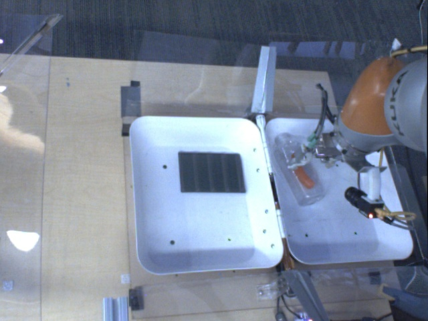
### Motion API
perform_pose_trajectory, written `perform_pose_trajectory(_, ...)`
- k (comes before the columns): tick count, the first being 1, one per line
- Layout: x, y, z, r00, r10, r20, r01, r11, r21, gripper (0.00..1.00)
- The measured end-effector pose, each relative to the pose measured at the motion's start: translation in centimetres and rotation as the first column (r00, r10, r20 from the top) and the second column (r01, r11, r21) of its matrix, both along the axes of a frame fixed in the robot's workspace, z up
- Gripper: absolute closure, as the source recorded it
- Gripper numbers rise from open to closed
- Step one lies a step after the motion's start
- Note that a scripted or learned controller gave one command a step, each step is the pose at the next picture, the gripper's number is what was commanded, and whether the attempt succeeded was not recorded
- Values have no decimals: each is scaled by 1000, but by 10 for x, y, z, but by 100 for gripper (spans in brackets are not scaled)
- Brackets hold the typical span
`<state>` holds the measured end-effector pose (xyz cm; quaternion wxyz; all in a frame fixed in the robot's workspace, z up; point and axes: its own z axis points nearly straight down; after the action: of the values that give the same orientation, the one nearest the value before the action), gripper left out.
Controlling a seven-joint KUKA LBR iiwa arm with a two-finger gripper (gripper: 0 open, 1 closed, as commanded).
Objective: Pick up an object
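A see-through plastic cup [296,160] lies on its side in the right shallow white bin [348,236], near the bin's left wall. Inside the cup I can see a small orange-red thing [304,178], but it is too small for me to tell what it is.

The gripper [320,150] is right at the cup's upper right edge, very close to it or touching it. I cannot tell if the gripper is clenched or released, and I cannot tell if it has hold of the cup. Behind the gripper, the grey arm [404,109] with its orange band [370,95] comes in over the right side of that bin.

The left shallow white bin [200,229] sits just beside the right one, and their walls almost touch. In the middle of the left bin a dark grey pad with ridges [210,172] lies flat. It is shaped like a rectangle.

Both bins rest on a pale wooden table [80,179]. A grey metal bar [263,79] lies on the table above the place where the two bins meet. A small black block [132,100] sits on the table by the top left corner of the left bin.
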<state>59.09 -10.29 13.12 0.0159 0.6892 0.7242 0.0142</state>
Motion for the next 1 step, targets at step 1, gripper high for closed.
perform_pose_trajectory(1,9,1,-2,999,42,14,-42,999,-5,0)
